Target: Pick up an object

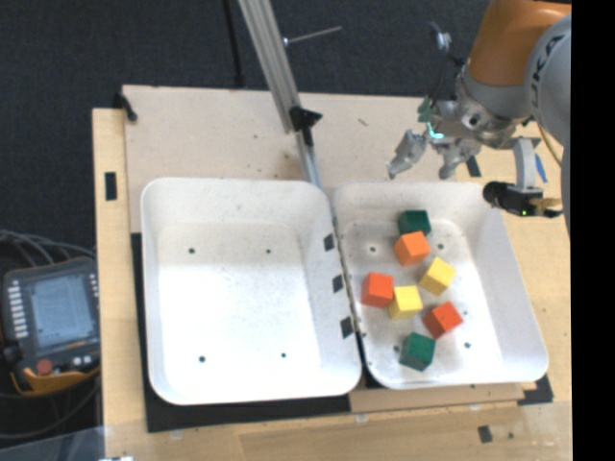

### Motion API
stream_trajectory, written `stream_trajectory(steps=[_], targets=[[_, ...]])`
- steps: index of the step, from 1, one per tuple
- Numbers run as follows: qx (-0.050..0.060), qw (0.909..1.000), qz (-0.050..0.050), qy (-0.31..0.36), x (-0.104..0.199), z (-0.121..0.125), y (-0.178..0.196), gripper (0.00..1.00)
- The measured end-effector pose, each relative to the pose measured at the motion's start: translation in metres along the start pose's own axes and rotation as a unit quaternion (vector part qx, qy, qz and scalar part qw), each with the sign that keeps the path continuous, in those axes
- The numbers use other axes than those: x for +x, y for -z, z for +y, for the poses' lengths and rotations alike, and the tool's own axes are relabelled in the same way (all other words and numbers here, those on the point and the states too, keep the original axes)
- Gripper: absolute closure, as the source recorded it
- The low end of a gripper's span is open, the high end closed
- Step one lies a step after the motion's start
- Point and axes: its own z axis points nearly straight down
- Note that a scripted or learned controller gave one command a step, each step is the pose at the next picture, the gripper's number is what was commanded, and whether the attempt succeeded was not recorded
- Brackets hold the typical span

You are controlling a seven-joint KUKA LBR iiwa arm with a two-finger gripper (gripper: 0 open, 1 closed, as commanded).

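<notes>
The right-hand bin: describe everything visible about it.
The right-hand bin is a shallow white tray with rounded corners and sloped walls, plastic by its look, lying flat on the bench. Its left edge meets the left bin. It holds seven small blocks: two green, two yellow, two orange and one red.

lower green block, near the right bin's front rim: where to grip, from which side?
Come straight down on the green block and pinch its two side faces. It sits apart from the red block and the rim, so there is likely finger room around it.
</notes>
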Motion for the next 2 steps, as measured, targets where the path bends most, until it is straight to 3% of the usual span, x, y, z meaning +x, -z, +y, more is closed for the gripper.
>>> stream_trajectory(steps=[1,2], targets=[[-0.002,1.0000,-0.001,0.001,-0.001,0.001,0.003,0.00],[0.000,1.0000,-0.001,-0.001,-0.005,-0.003,-0.040,0.00]])
